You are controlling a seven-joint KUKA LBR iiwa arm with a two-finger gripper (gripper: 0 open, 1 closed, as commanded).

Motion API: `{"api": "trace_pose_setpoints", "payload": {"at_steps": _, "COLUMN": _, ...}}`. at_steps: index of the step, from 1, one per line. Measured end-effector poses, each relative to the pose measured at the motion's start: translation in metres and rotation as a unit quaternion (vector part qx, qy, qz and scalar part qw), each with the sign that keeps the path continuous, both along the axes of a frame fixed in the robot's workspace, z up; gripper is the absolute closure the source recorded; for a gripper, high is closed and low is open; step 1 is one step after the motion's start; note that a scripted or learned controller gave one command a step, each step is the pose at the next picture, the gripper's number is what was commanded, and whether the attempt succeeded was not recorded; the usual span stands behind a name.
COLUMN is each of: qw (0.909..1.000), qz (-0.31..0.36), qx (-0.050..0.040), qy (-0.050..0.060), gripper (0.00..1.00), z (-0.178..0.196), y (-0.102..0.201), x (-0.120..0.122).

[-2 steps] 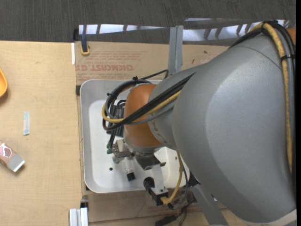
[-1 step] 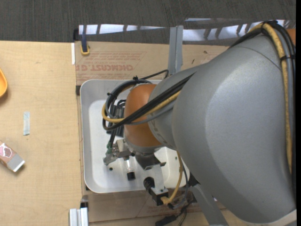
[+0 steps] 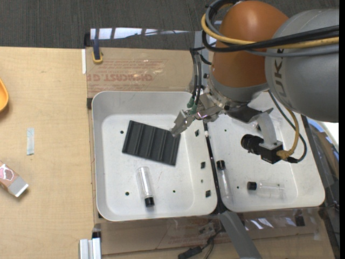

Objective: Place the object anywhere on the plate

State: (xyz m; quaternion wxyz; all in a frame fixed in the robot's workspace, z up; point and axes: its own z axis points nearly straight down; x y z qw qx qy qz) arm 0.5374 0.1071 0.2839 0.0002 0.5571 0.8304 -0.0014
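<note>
Camera view, read from the left: the brown surface carries an orange item cut off at the edge, a small grey strip and a wrapped bar, all well apart from the bins. The left bin holds a dark ribbed plate, lying flat and turned at a slant, and below it a clear vial with a black cap, near the plate but apart from it. The pincer hangs just over the plate's upper right corner; I cannot tell how it is set, nor whether it carries anything. The right bin holds a second clear vial and a thin tube along the shared rim. As a judgement, the task is not yet done: the plate appears bare, and which vial is the object is unclear. Behind the bins, a cardboard sheet bears printing upside down, too faint to read; the grey arm shows part of a letter or two at the right.
</note>
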Motion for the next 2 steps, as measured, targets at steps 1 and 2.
{"api": "trace_pose_setpoints", "payload": {"at_steps": 1, "qw": 1.0, "qz": 0.0, "qx": -0.0013, "qy": 0.001, "gripper": 1.0, "z": 0.007, "y": 0.0, "x": 0.0}}
{"api": "trace_pose_setpoints", "payload": {"at_steps": 2, "qw": 0.9997, "qz": 0.024, "qx": -0.0001, "qy": 0.001, "gripper": 1.0, "z": -0.057, "y": 0.063, "x": -0.033}}
